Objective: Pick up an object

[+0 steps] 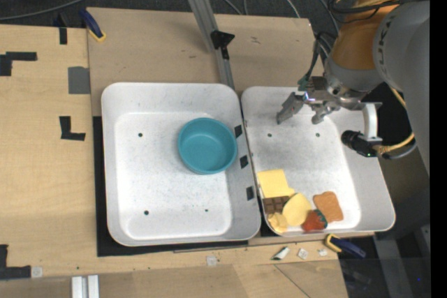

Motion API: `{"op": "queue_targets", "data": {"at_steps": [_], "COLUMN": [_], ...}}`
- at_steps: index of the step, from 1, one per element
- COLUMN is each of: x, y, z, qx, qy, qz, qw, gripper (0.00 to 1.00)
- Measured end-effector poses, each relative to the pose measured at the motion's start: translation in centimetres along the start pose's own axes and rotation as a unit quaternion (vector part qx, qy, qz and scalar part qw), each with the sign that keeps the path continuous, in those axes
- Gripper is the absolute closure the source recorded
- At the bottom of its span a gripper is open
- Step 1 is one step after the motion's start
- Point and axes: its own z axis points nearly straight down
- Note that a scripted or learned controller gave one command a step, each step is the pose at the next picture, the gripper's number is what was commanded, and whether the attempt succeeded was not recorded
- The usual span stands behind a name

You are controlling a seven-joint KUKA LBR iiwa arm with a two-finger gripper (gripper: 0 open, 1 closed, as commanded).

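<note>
My gripper (302,115) hangs over the far part of the right bin (363,171), its two fingers spread open with nothing between them. At that bin's near edge lies a cluster of small objects: a yellow block (273,183), a brown waffle-like piece (274,204), a pale yellow piece (295,209), an orange piece (329,206) and a small red piece (315,221). The cluster sits well below the gripper in the view. A blue bowl (206,144) stands upright in the left bin (133,185).
A slanted grey pole (202,10) rises behind the bins. Cables run across the dark floor at the back. Clamps hold the board at the back left (93,24) and front right (343,245). Black tape marks lie on the wooden bench at left.
</note>
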Motion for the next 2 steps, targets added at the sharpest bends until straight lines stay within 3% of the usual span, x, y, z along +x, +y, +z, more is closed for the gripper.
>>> {"op": "queue_targets", "data": {"at_steps": [1,2], "x": [0.1,0.2], "y": [0.9,1.0], "z": [5.3,3.9], "qx": [-0.001,-0.003], "qy": [0.0,0.0], "qz": [-0.001,-0.001], "qw": [1.0,1.0], "gripper": [0.0,1.0]}}
